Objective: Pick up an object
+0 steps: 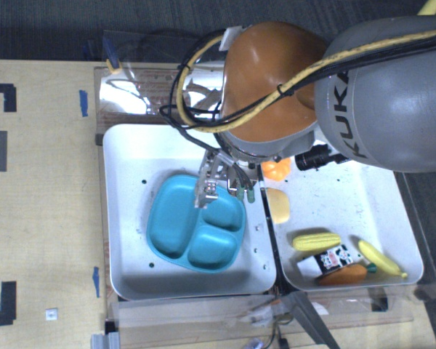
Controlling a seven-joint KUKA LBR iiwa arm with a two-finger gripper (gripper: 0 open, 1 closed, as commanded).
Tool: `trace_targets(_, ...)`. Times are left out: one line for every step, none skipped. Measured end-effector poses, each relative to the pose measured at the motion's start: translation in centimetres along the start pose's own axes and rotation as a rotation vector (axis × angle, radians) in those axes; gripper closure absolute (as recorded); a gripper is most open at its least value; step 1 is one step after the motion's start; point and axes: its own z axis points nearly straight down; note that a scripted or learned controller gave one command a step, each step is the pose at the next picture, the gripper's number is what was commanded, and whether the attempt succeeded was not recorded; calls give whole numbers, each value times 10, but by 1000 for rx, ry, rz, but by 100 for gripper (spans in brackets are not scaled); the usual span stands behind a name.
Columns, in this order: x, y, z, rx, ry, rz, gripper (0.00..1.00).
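A blue divided plate [183, 227] lies in the left white bin [120, 195], tilted a little toward the bin's front. My gripper [224, 187] hangs over the plate's upper right corner, close to the wall between the two bins. Its fingers [206, 185] stand apart, open, with nothing between them. The orange band and grey wrist above it hide the back of both bins.
The right bin [392, 202] holds an orange piece [277, 169], a pale yellow lump [279, 205], a corn cob [316, 241], a banana [381, 259], a black-and-white box [336, 257] and a carrot [343, 273]. Yellow and black cables loop over the arm.
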Motion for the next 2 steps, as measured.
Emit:
trace_targets(44, 33, 24, 4, 9, -104, 100)
trace_targets(10, -17, -90, 0, -4, -189, 100)
